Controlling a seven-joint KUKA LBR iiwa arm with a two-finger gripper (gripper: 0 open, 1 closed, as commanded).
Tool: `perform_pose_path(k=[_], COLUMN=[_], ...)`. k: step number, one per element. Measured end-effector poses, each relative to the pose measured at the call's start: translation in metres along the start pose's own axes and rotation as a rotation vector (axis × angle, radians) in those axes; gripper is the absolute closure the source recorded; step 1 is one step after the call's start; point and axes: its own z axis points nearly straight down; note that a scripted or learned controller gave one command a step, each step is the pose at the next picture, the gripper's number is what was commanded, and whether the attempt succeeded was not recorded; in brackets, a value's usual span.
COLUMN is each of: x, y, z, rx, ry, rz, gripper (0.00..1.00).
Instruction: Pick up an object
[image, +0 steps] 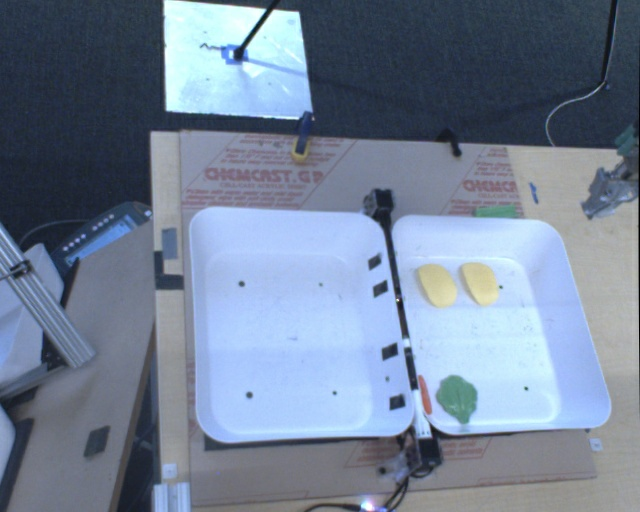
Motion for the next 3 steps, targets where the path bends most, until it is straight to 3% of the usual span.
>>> perform_pose_path(k=[1, 2, 3], x=[0.012, 0.027, 0.021], y=[-0.008, -0.047, 0.025], z=[-0.188, -0.046, -0.132], rx=[-0.038, -0.004, -0.030], ry=[-0.012, -0.001, -0.010], rz=[-0.007, -0.002, -0.008], gripper=[1.00, 1.00, 1.00])
